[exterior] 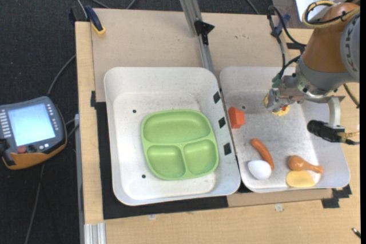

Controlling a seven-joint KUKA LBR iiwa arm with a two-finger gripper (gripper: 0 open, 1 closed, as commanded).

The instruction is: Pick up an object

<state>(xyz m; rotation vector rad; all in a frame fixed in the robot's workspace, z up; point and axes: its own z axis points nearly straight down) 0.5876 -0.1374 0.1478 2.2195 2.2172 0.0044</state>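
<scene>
Camera view, from above at a slant. Wooden counter (pixel 148 37) bearing two shallow white bins side by side.

Left bin (pixel 123 88): holding a green divided plate (pixel 180 143) with three compartments, lying flat near the bin's centre.

Right bin (pixel 251 80): holding several small items. Orange block (pixel 237 118) near the bin's left wall. Orange carrot-shaped piece (pixel 262 151) lying at a slant below it, near the middle. White egg (pixel 259 169) just beside the carrot's lower end, close to the near wall. Brown drumstick-shaped piece (pixel 303 164) toward the near right corner, with a pale yellow piece (pixel 301 180) touching or just beside it on the near side.

Grey arm (pixel 334 43) with orange band entering from the right, over the far part of the right bin. Hand (pixel 278 104) lowered over the bin's upper middle, well apart from the egg, carrot and drumstick. Small yellowish thing (pixel 281 112) visible at the fingertips; whether clamped between them or merely lying beneath, cannot tell. Fingers apart or together: cannot tell at this resolution.

Outside the counter, at left: teach pendant (pixel 30 131) with lit screen on dark floor, cables trailing. Metal pole (pixel 189 3) rising from between the bins toward the top edge.
</scene>
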